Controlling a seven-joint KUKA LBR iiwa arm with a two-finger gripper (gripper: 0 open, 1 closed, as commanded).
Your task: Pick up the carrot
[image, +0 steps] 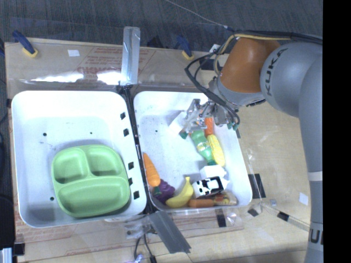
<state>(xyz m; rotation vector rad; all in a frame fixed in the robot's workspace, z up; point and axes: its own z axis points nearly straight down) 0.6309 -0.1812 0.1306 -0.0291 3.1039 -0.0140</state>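
An orange carrot point(151, 170) lies along the left wall of the right bin point(159, 119), pointing toward the bin's front. My gripper point(196, 116) hangs low over the back right part of that bin, well to the right of the carrot and behind it. A small orange piece point(209, 126) sits just below the gripper, touching or nearly touching it; whether it is held is unclear. A green item point(198, 142) and a yellow corn cob point(216, 150) lie right beside that piece.
A purple item point(163, 189), a banana point(182, 195), a black-and-white box point(211, 184) and a reddish-orange item point(207, 203) crowd the right bin's front. The left bin point(33, 125) holds a green divided plate point(90, 179). The arm's orange band point(249, 64) rises behind the right bin.
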